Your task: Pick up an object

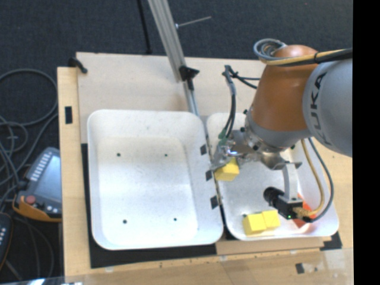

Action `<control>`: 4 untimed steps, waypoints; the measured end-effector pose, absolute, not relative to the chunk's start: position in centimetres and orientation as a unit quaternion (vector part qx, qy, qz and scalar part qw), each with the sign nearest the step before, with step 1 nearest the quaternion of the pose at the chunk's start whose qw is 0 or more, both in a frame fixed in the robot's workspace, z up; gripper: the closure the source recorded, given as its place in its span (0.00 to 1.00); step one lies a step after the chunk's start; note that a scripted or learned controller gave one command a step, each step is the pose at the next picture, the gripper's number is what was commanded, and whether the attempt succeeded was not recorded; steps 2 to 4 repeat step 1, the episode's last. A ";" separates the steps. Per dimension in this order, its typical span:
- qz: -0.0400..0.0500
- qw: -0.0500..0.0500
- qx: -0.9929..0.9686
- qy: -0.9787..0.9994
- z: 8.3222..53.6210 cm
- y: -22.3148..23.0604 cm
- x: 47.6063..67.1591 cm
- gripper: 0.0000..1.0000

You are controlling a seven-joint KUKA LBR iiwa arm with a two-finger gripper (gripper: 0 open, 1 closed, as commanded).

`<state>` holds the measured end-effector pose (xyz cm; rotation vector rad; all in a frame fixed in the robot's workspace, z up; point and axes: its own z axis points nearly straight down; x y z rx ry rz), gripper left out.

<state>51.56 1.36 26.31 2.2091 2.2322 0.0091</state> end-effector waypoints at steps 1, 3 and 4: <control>0.000 -0.001 0.705 0.709 23.7 8.3 49.1 1.00; 0.000 -0.001 0.705 0.709 23.7 8.3 49.1 1.00; 0.000 -0.001 0.705 0.709 23.7 8.3 49.1 1.00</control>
